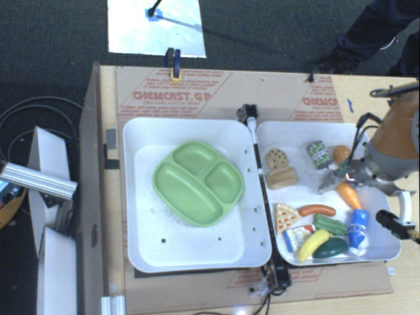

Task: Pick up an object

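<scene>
Seen from above at a slant: two shallow white bins side by side on a bench.

In the left bin (pixel 146 241), a green divided plate (pixel 197 184), lying flat near the middle with bare floor all round.

In the right bin (pixel 295 133), a litter of toy food. At the far left, a cookie (pixel 277 157) with a tan bread roll (pixel 282 177) just nearer. At the far side, a green can (pixel 317 153) beside an orange fruit (pixel 340 153). Crowded along the near wall: a pizza slice (pixel 285 216), a red sausage (pixel 317 210), a banana (pixel 314 243) and a blue bottle (pixel 357 227) – probably too tightly packed to lift one cleanly.

Reaching in from the right, the grey arm with its orange band (pixel 400 130). Low over the right half of the right bin, the gripper (pixel 338 178) – just beyond a carrot (pixel 350 195), and near the can and the orange fruit. Open or shut, impossible to tell at this size; nothing visibly held.

Likely target, judging by position: the carrot, lying at a slant with a little free floor on its left, so easier to close on than the near-side pile. Equally possible: the orange fruit. Task apparently not yet done, every item resting on the bin floor.
</scene>
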### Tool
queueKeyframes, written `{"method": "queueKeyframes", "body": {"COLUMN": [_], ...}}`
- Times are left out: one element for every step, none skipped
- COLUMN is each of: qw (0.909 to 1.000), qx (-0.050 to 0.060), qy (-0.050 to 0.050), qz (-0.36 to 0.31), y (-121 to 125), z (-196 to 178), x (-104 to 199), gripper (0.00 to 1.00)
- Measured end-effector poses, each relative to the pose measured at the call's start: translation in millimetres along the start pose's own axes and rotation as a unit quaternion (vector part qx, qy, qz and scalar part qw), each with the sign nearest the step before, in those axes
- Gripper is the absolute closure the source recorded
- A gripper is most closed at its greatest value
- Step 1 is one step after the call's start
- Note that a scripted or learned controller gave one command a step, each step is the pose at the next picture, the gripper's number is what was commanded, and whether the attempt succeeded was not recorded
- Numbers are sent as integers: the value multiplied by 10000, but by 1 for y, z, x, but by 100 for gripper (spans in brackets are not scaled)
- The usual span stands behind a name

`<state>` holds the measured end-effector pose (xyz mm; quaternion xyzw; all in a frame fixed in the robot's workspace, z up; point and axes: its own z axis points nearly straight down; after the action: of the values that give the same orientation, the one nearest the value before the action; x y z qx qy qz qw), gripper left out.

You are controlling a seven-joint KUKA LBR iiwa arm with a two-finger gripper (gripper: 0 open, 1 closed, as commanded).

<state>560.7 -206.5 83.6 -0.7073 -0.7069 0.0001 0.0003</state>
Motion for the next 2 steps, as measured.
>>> {"method": "queueKeyframes", "body": {"qw": [10000,10000], "qx": [-29,-21], "qy": [-9,5], "qz": [-7,-67], "y": [3,35], "z": [-12,-28], "x": [0,100], "gripper": [100,100]}}
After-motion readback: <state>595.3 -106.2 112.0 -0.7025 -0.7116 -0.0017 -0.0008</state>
